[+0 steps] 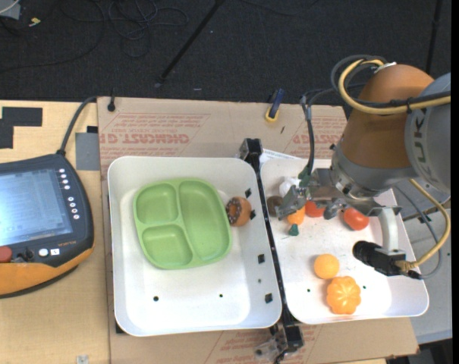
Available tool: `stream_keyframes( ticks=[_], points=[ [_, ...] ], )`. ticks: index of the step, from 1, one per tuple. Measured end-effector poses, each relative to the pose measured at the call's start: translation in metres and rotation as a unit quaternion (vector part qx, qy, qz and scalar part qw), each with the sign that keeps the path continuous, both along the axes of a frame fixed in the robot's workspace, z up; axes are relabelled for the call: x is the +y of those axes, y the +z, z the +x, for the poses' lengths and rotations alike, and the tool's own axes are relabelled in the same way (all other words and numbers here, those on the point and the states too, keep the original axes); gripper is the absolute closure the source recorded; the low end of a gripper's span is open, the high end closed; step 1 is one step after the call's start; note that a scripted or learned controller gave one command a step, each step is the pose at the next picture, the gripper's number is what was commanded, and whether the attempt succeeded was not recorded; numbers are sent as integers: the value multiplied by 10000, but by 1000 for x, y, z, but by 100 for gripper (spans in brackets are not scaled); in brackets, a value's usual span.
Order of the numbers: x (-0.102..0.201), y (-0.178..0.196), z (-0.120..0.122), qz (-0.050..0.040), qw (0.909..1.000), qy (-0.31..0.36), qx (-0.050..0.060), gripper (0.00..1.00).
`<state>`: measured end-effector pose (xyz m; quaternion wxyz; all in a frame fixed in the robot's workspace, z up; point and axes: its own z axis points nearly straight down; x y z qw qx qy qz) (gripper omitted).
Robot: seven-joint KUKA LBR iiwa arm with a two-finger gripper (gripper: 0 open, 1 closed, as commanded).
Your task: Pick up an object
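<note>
Both white bins [130, 309] look like smooth moulded plastic with a soft sheen. The green divided tray [182, 224], left of centre, is glossier plastic. Under them lies matt brown cardboard [176, 131] printed in red. At lower right, the small pumpkin [343, 295] has a ribbed, shiny skin — plastic-looking.

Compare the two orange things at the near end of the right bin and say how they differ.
The orange ball is smooth and round; the small pumpkin is ribbed into lobes. The ball is the smaller of the two. The ball lies nearer the bin's middle, the pumpkin closer to the near rim. Both are orange, lie in the right bin, and sit apart from the end effector.
</note>
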<state>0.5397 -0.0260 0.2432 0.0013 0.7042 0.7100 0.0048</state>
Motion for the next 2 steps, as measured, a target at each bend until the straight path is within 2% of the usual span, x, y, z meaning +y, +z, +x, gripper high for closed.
stream_keyframes(
  ticks=[1,2],
  points=[
    [27,128,-30,-14,10000,-16,-7,0],
    [56,180,-65,-18,10000,-19,30,0]
  ],
)
